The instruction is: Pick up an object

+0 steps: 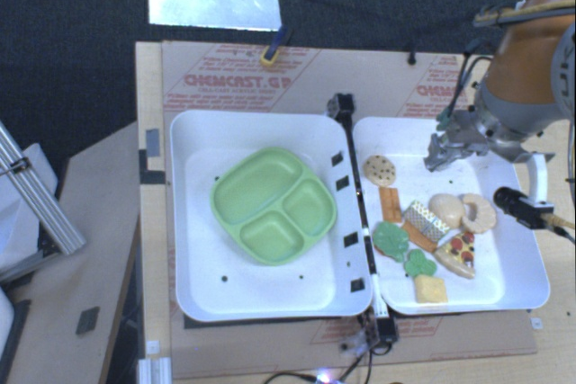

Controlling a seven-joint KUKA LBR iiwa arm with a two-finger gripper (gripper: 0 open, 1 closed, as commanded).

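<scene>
Gripper, grip state unclear, hovers near a round tan speckled cookie.

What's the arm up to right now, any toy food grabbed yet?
Gripper over right bin, upper part, nothing seen in it. Toy food pile lower down, untouched; cookie nearest. Green tray alone in left bin. Nothing blocking.
</scene>
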